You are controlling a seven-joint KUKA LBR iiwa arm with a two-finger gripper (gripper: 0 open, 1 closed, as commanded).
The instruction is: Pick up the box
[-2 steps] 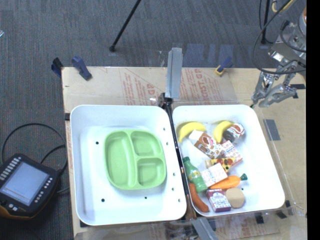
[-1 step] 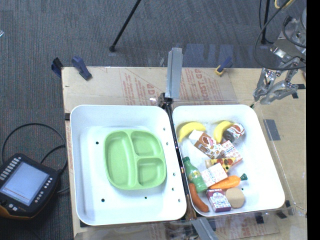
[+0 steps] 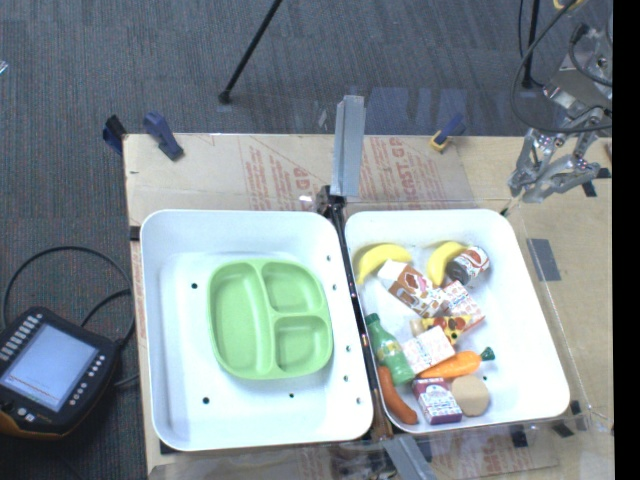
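Box (image 3: 437,403) low in right bin (image 3: 545,363); tool (image 3: 553,171) poised beyond far-right corner.

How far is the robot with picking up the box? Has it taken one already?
Nothing looks done yet. The claw is up beyond the far right corner of the right bin, above the bench and away from the toys. The small boxes lie in that bin among the bananas, carrot and bottle. Left to do: reach in, grasp a box, lift it.
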